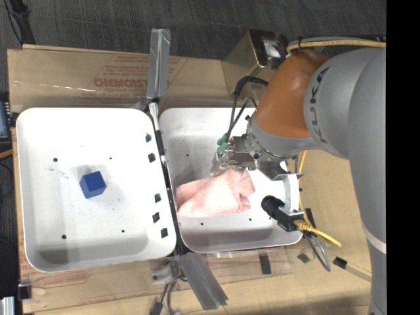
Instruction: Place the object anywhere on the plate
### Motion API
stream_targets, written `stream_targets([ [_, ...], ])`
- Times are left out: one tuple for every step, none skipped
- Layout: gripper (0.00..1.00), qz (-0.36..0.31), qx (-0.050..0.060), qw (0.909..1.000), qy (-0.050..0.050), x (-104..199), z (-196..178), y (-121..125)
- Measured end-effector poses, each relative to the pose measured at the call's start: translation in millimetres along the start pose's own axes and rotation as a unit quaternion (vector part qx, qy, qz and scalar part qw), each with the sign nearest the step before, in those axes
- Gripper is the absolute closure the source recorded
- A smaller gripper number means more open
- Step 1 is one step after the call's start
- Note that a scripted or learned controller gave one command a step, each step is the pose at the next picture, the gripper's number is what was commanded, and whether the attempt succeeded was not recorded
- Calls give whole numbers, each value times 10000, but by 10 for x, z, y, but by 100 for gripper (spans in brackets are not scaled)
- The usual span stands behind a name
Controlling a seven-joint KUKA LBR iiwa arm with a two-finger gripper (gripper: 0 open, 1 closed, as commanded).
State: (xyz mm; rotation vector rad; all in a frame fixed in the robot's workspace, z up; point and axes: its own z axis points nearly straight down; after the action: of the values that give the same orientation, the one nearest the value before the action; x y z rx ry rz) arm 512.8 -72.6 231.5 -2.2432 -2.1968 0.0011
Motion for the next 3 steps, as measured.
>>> stream_targets([
  [100, -2023, 8, 9793, -2, 483, 100, -42],
  [100, -3965, -1, 9180, -9, 1046, -8, -97],
  [100, -5735, -4, 8192, -12, 1458, -24, -86],
])
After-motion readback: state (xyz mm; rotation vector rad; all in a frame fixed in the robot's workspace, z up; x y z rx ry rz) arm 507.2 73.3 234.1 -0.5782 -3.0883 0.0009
